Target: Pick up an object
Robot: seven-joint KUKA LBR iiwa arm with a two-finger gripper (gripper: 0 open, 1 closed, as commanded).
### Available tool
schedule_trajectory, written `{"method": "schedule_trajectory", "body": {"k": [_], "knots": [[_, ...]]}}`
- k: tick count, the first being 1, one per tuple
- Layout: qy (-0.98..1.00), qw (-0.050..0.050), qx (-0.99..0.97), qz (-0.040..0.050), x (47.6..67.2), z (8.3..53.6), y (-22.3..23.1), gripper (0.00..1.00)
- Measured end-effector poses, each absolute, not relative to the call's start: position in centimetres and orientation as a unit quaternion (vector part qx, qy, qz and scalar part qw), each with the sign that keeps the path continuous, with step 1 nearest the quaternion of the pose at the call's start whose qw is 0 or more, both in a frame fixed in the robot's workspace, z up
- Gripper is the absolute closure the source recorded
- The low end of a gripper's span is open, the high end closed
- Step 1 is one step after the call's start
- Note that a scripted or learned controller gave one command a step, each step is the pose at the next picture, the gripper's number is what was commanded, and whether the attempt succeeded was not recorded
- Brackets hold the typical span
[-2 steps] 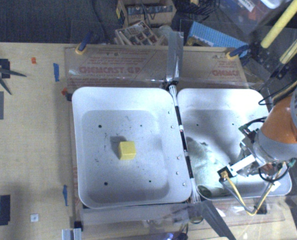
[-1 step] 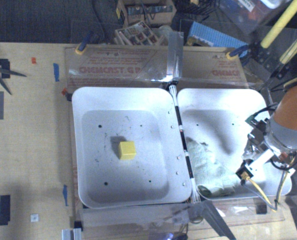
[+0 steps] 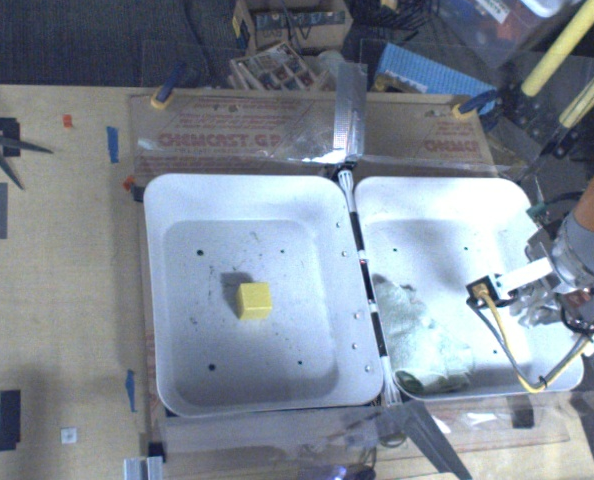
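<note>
A small yellow block (image 3: 255,300) lies on the floor of the left white bin (image 3: 167,268), a little left of its middle. In the right white bin (image 3: 447,193) a crumpled pale green-white cloth (image 3: 417,336) lies along the front left part, near the divider. My gripper (image 3: 545,306) hangs low over the right side of the right bin, to the right of the cloth and apart from it. A yellow cable (image 3: 507,340) loops below the gripper. Nothing shows held in the gripper.
Clear plastic sheeting (image 3: 237,133) is clamped to the bench behind both bins. Wires and boxes (image 3: 287,28) crowd the area beyond the bench. A metal strip (image 3: 349,118) runs back from the seam between the bins. The tan bench top (image 3: 57,268) stretches to the left.
</note>
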State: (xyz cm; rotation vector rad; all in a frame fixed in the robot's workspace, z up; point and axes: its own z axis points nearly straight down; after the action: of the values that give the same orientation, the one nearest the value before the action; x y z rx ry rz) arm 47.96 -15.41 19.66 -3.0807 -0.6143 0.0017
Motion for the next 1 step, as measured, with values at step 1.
{"method": "schedule_trajectory", "body": {"k": [1], "knots": [[-0.1,0.002,-0.995,0.0022,47.84,12.35,-18.87,1.0]]}}
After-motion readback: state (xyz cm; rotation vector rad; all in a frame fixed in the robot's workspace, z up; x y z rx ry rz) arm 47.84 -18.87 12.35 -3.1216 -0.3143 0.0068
